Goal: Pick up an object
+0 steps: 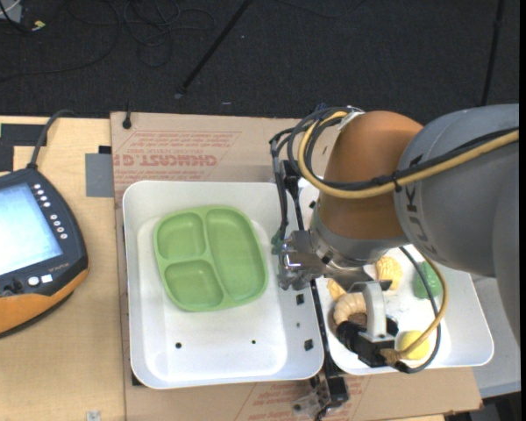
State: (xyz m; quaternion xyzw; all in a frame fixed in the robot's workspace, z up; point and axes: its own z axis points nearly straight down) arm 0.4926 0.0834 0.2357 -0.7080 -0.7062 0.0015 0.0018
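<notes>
Dark carpet [245,51] strewn with thin cables lies beyond the bench. A cardboard sheet [184,152] under the bins carries red print along its far edge. The print is upside down from this angle and I cannot read it with confidence; more red print shows on the near edge, too small to read. At the left rests a pendant [26,244] with a lit screen, a column of buttons and an orange lower shell.

The arm [456,191] comes in from the right, bent downward, its orange band [368,147] over the far-left part of the right bin [473,340]. The gripper [291,263] hangs at the divide between the two bins, and I cannot tell whether it is open or closed, or whether it holds anything.

The left bin [210,358] holds a green tray [210,257] with three compartments, lying flat toward its far side. In the right bin, partly hidden by the arm, lie a yellow piece [387,270], a green piece [425,281] just right of it, a tan curved piece [349,303] nearer, and another yellow lump [412,342] near the front wall.
</notes>
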